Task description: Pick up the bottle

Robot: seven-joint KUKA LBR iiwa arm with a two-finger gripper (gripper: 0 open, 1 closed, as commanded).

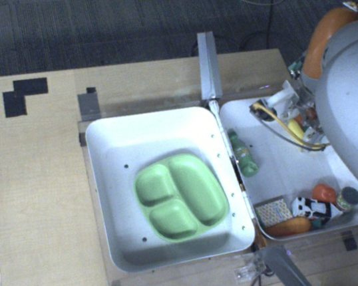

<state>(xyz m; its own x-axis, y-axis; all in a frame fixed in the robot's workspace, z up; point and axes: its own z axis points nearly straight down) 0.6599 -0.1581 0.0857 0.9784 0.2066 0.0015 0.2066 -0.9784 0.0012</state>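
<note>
My grey arm (354, 98) filled the right side of the scene, reaching in over the right bin (279, 177). The left bin (111, 183) held a green divided tray (180, 194) in its middle. All places below are given relative to the metal divider (209, 73) between the two bins.

The bottle (242, 154), green and slim, lay on its side in the right bin, just beside the divider, its long axis running almost parallel to it, cap end pointing away from the camera. My gripper (293, 112) hung further from the divider than the bottle, near the bin's far right corner, amid yellow cabling (291, 129); I could not tell how far it stood open, and I saw nothing held in it.

Open white floor lay between gripper and bottle. A cluster of small objects (307, 209) sat along the near wall, well apart from the bottle. I judged the divider's closeness the main hindrance.
</note>
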